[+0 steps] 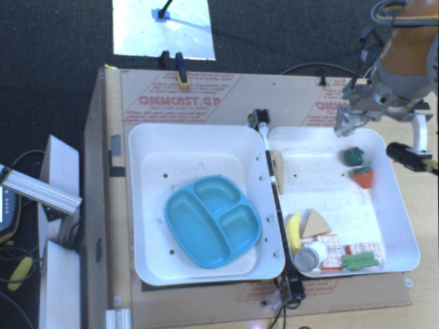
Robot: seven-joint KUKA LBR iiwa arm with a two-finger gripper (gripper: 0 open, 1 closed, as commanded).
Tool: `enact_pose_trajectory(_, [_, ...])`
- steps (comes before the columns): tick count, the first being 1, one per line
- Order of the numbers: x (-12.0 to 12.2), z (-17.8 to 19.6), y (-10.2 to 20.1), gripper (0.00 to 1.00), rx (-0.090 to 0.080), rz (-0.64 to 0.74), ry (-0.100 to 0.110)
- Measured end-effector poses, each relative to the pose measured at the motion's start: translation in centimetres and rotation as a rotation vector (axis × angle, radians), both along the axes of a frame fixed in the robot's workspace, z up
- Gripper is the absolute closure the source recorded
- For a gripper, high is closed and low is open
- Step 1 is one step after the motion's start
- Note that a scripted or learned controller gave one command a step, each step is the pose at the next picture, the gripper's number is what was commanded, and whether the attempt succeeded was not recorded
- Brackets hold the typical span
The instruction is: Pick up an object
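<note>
Camera view: cardboard-topped bench on dark carpet bore right bin. Carrot lay by bin's far right wall, long axis unclear. Gripper hovered over bin's far rim.

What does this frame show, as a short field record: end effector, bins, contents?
end effector: above the far rim of the right bin, nothing visibly held
left bin: blue divided plate
right bin: dark green toy, orange carrot toy, banana, cheese wedge, small can, green item on a packet
task state: not yet picked
</note>
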State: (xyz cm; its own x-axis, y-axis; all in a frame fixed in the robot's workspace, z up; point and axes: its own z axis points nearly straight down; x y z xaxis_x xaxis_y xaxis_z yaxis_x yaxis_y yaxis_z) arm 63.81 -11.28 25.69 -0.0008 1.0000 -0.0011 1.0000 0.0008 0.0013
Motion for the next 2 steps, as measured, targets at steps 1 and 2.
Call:
enact_pose_trajectory(1, [2.5,-1.3,2.5,1.0,0.001,0.003,-0.001])
enact_pose_trajectory(2, [1.1,0.7,2.8,1.0,0.001,0.002,-0.001])
